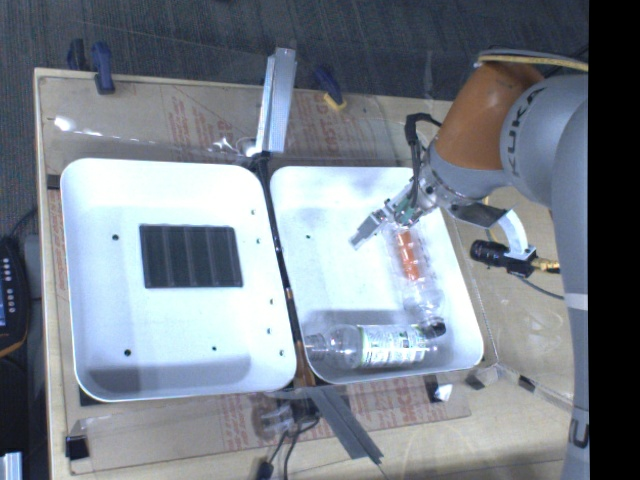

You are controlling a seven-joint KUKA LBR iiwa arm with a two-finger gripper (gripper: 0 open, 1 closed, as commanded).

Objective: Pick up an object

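Camera view looks down on a pale wooden bench [120,438] standing on dark grey carpet, with red printed lines showing under a clear sheet on the bench top. 2 shallow white bins sit side by side on it, both smooth plastic with rounded corners. Taking the right bin [330,208] as the landmark: the left bin [100,268] touches its left edge along a dark seam, and a dark ribbed rectangular panel [190,256] lies flat in that left bin. A slim metal bar [276,98] stands beyond the seam, at the far left corner of the right bin. Blue clamps [100,66] grip the bench's far edge, well left of the right bin.

Inside the right bin, a clear plastic bottle with a printed label [370,345] lies on its side along the near wall. A second clear bottle with an orange label [414,268] lies along the right wall, its dark cap toward the near corner.

The gripper [382,220] hangs over the right bin's far right part, just at the upper end of the orange-labelled bottle. Its fingers are spread apart, with nothing between them. The grey arm with its orange band [480,118] reaches in above the right bin's far right corner.
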